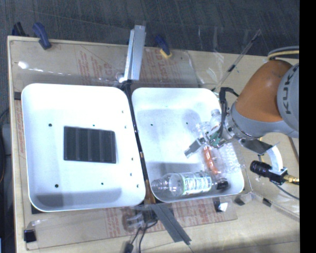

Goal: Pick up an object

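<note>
Two white bins sit side by side on the bench, and all the action is in the right bin (163, 120). The left bin (42, 109) carries just a dark ribbed slab (89, 144) lying flat near its middle, well apart from everything else.

The arm (266, 96) comes in from the right, its orange band over the bin's right rim, and the gripper (206, 141) reaches down into the right half of that bin. It sits right over a cluster of clear plastic bits, with an orange tube (210, 160) lying just beneath and to the near side of it. That tube looks like the likeliest target, since the tool is poised almost on top of its far end.

Along the near wall lies a clear bottle (185, 184) on its side, label facing up, dark cap pointing right. It has settled into the low edge of the bin, tucked against the wall, which would make it an awkward grab from above.

Now the jaws: a grey finger-like piece juts out to the left of the tool, but glare and clear plastic muddle the tip, so I cannot tell whether they are spread or closed, nor whether anything sits between them. Nothing visibly hangs off the bin floor. My read is that the pick is at the reach-and-close stage, not yet a lift.
</note>
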